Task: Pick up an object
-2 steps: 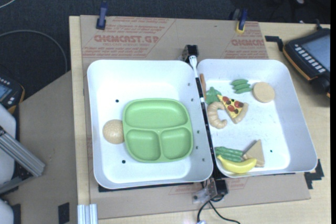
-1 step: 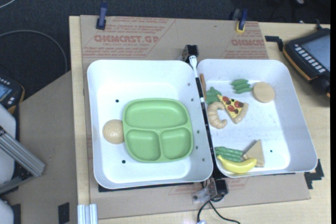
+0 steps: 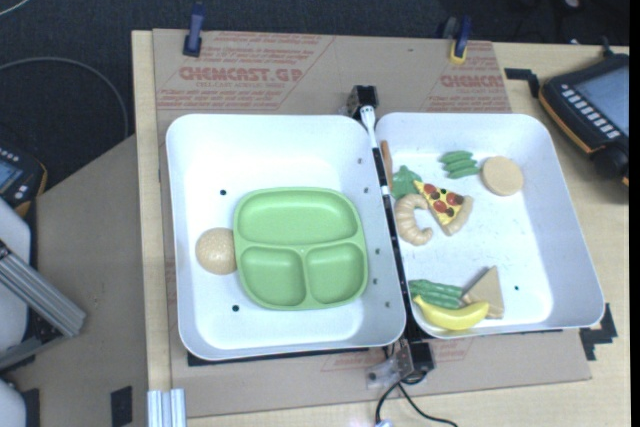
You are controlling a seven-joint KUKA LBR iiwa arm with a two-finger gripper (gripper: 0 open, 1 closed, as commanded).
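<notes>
Two shallow white bins [image 3: 190,215] sit side by side, toy food awaiting a pick.
Loose pieces like the yellow plastic banana [image 3: 452,314] lie apart, reachable; the claw's state cannot be told.

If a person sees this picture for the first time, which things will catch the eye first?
The green divided tray in the left bin stands out most, with a round beige piece touching its left edge. Next come the toy foods in the right bin: a yellow banana near the front and a pizza slice in the middle.

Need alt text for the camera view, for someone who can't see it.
Two white bins sit side by side: the left bin holds a green divided plate and a tan round bun; the right bin holds toy foods, including a pizza slice and a banana.
</notes>
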